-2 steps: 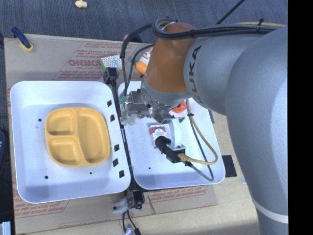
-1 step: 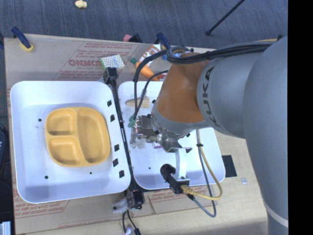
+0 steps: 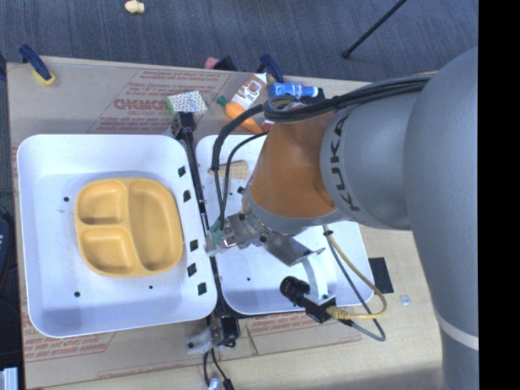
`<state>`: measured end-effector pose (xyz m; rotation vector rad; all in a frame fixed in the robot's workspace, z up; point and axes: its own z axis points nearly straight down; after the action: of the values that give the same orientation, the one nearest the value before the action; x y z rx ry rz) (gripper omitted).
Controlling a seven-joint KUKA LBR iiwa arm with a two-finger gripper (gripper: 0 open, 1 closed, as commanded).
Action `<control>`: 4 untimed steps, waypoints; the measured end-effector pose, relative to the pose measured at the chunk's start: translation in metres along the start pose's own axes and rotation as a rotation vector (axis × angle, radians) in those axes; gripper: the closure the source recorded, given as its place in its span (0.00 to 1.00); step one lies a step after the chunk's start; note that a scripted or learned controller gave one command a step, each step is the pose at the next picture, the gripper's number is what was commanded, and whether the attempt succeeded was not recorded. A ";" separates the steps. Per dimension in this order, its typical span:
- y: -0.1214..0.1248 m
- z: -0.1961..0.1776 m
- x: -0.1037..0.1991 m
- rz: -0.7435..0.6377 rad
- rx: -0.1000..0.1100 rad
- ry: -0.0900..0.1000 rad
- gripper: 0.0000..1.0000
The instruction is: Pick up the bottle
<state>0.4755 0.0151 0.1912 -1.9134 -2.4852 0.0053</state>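
A cardboard-covered desk stands on dark grey ribbed carpet and carries two shallow white plastic bins. The left bin holds a yellow three-compartment tray. The grey arm with its orange band hides most of the right bin. The pincer sits near that bin's left edge; its state cannot be told. An orange-and-white bottle lies on the desk beyond the right bin's far edge.
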 end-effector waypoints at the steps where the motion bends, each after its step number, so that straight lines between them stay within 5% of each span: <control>1: -0.008 -0.081 -0.034 -0.353 -0.005 -0.004 1.00; 2: 0.006 -0.072 0.024 -0.316 -0.001 -0.002 1.00; 3: 0.019 -0.067 0.073 -0.535 -0.001 -0.002 1.00; 4: 0.027 -0.049 0.103 -0.601 0.001 -0.002 1.00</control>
<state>0.4758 0.1221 0.2399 -1.0917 -2.9409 0.0053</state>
